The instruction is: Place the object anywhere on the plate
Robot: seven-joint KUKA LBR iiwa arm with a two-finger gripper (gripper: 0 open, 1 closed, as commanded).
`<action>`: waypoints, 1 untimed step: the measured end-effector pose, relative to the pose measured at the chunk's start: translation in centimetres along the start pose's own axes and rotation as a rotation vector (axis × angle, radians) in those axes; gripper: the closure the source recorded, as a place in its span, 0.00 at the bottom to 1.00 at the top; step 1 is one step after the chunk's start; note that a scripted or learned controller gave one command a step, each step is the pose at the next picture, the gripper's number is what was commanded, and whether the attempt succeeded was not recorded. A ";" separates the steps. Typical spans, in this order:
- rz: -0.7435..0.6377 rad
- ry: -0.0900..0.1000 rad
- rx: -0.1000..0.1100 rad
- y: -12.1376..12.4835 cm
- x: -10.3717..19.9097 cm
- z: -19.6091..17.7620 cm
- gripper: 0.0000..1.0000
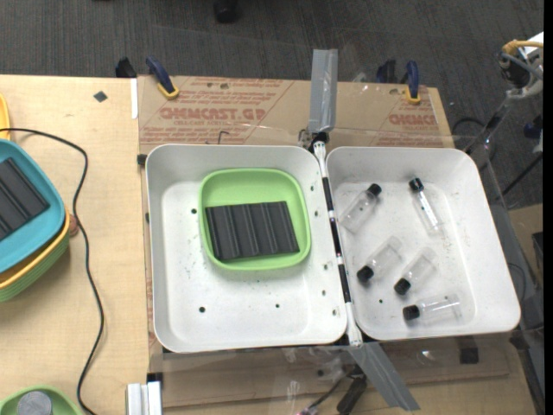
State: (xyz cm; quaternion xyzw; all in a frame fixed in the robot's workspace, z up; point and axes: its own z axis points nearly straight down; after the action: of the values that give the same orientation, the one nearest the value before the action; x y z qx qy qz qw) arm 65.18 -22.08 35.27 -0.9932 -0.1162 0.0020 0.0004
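A green square plate lies in the left white bin, toward its back. A dark ribbed mat covers the plate's middle. In the right white bin lie several clear vials with black caps: one near the back left, one long one at the back, one in the middle, one beside it, and one at the front. All the vials lie flat and apart from one another.
Blue and yellow trays are stacked at the far left of the wooden bench, with a black cable running past them. Clamps hold cardboard behind the bins. A grey tape strip runs along the seam between the bins.
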 end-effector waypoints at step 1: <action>0.029 -0.002 0.001 -1.1 -0.3 4.8 0.00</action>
State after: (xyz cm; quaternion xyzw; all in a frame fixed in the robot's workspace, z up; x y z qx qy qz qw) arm 64.58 -21.13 30.44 -0.9948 -0.1019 0.0029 0.0006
